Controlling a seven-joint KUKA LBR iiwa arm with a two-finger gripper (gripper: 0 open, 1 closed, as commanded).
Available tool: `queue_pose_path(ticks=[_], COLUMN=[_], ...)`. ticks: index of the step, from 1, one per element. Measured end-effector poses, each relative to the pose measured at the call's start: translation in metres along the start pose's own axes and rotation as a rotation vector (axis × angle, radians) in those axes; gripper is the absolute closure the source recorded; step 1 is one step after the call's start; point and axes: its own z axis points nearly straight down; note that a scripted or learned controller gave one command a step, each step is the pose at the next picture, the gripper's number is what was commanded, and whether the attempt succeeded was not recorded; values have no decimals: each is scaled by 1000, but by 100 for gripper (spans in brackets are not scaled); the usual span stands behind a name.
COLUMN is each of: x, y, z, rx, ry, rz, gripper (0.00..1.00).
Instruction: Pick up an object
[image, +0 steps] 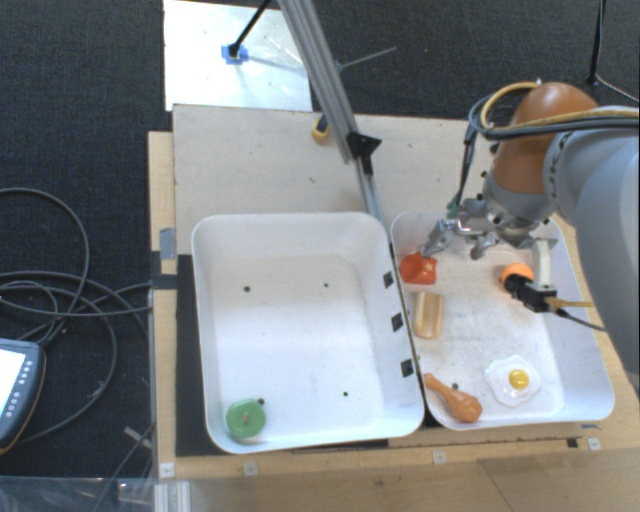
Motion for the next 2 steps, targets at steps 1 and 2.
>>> queue_pose_path(ticks=[1,2], x=[0,0], y=[5,6], z=[7,-5], rx=[-10,-16], ry=[-1,-2], rz=[-2,-5], gripper=[0,100])
